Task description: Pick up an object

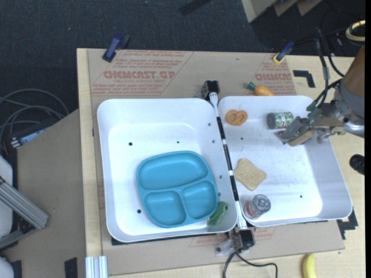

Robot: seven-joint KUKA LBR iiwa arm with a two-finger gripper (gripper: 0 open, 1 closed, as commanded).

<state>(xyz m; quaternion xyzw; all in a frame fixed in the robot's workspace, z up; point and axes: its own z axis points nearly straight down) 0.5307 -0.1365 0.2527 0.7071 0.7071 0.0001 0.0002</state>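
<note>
Four loose items sit in the right bin (324,198), and the likeliest pick target, judging by where the arm is, is the small can (280,120) with a green label, lying on its side near the bin's far wall. Taking that can as landmark: the gripper (291,135) hangs just beside and slightly nearer than it, fingers pointed toward it from the right; whether they are spread or closed I cannot tell at this size, and nothing is visibly between them. A pretzel (236,117) lies left of the can, close to the divider; a bread slice (250,174) lies well nearer and to the left; a second can (257,205), with a silver top, sits nearer again, at the bin's front edge. Further left of the can, in the left bin (116,126), rest a blue divided plate (174,187) and a green piece (218,214) at that plate's near right corner. An orange carrot-like item (262,89) lies on the board beyond the can, outside the bins. Risk: a can on its side rolls, so a fingertip touching it off-centre would probably push it away or against the wall instead of trapping it; closing along its length may also slip. Arm pose: it reaches in from the right, wrist low over the bin, gripper angled down-left.
</note>
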